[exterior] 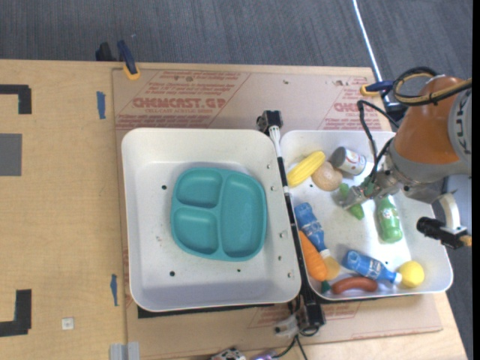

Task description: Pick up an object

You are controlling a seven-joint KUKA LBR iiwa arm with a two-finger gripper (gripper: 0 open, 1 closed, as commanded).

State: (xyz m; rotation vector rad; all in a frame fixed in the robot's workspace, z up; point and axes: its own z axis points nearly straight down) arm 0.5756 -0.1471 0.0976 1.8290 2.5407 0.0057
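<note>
My gripper (pixel 364 191) hangs low in the right bin (pixel 442 276), below the orange band of the arm (pixel 424 126). It sits right over a small green object (pixel 352 203), touching or nearly touching it. Close by lie a green bottle (pixel 388 220), a grey can (pixel 349 160), a tan round item (pixel 327 177) and a yellow corn cob (pixel 306 168). Nearer the front of the bin are a blue bottle (pixel 309 226), a carrot (pixel 315 256), a second blue bottle (pixel 367 265), a lemon (pixel 411 274) and a sausage (pixel 354 284).
The left bin (pixel 142 201) holds a teal divided plate (pixel 219 212). A black clamp (pixel 268 120) sits at the back where the two bins meet. Cardboard (pixel 180 96) lies under both bins on the wooden bench.
</note>
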